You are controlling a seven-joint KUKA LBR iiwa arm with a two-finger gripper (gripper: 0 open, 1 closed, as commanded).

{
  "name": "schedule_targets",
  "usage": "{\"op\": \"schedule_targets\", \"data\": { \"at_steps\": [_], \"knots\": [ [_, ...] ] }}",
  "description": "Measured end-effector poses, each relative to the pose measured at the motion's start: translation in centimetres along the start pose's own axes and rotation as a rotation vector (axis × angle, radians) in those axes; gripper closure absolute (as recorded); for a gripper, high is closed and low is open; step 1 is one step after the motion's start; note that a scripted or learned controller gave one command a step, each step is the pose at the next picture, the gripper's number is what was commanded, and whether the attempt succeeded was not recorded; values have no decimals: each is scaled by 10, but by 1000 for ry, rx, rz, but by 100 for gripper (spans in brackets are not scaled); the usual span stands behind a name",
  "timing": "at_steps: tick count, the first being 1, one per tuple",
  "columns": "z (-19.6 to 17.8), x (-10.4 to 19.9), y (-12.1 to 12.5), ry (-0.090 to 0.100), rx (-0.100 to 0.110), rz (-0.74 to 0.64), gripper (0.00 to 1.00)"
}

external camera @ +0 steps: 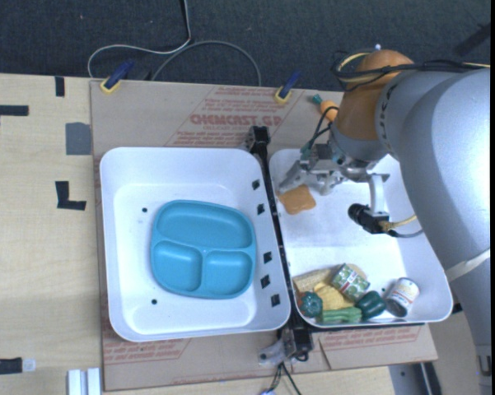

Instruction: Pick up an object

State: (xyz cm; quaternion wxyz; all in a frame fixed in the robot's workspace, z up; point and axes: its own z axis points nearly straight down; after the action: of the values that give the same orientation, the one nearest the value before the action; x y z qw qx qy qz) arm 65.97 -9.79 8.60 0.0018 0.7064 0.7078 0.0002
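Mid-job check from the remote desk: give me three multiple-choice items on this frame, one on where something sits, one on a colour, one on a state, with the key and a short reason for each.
1. Where does the divided plate lie?
A. In the left bin
B. In the right bin
C. On the cardboard outside both bins

2. What colour is that plate?
A. Red
B. Light blue
C. Yellow

3. How does the tan bread-like piece stand to the gripper?
A. It lies with the pile of small items at the right bin's near edge
B. It sits in the left bin
C. It is right at the gripper's tip, near the right bin's far left corner

Key: 1 A, the plate fills the middle of the left bin. 2 B, its three compartments are all light blue. 3 C, the tan piece sits just under the gripper, apart from the pile.
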Motion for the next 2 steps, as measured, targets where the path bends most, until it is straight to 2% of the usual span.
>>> {"op": "schedule_targets", "data": {
  "at_steps": [1, 2],
  "knots": [
    [0, 0, 9, 1, 7, -1, 0],
    [0, 3, -11, -1, 0, 1, 0]
  ]
}}
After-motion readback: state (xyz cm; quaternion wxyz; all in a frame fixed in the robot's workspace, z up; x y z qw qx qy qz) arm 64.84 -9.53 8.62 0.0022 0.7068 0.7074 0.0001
